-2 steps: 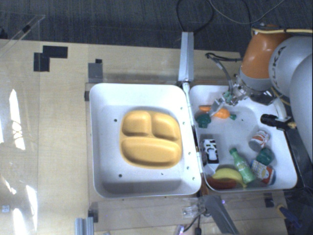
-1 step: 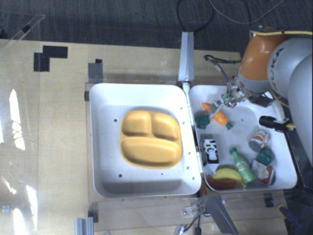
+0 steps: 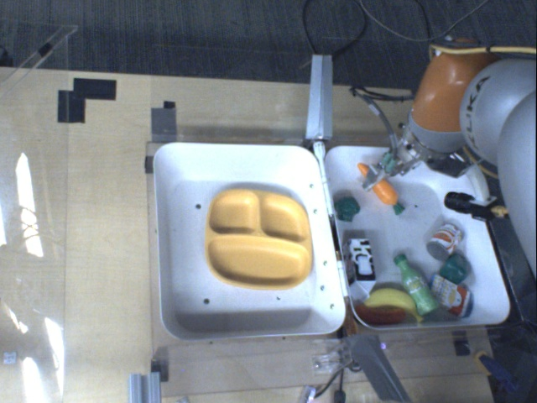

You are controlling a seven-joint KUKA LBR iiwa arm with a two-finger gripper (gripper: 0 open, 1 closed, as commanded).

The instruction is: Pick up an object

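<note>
Jaws at the end of the grey arm [image 3: 495, 107] hang low over the far part of the right bin [image 3: 495, 316], close to its far edge; they are small and blurred, so I cannot tell whether they are parted or closed, nor whether anything sits between them. Just beside them lies an orange carrot-shaped piece [image 3: 383, 192], tilted, near the middle of the bin's far half; whether they touch it cannot be made out. A smaller orange bit [image 3: 362, 170] lies next to it, towards the far left corner. By the bin's left edge sit a dark green lump [image 3: 346, 206] and, nearer the front, a black-and-white toy car [image 3: 361, 259]. A tiny teal scrap [image 3: 398, 208] lies just beside the carrot piece. In the near left corner a banana [image 3: 393, 297] lies over a red item [image 3: 379, 314], with a green bottle [image 3: 416, 285] leaning against it. Towards the right edge are a small can [image 3: 445, 240], a teal object [image 3: 456, 269] and a red-and-white packet [image 3: 454, 297] at the near right corner. The left bin [image 3: 180, 309] holds a yellow divided tray [image 3: 256, 238] at its middle. Both bins stand touching, side by side, on the pale worktop [image 3: 92, 250].
</note>
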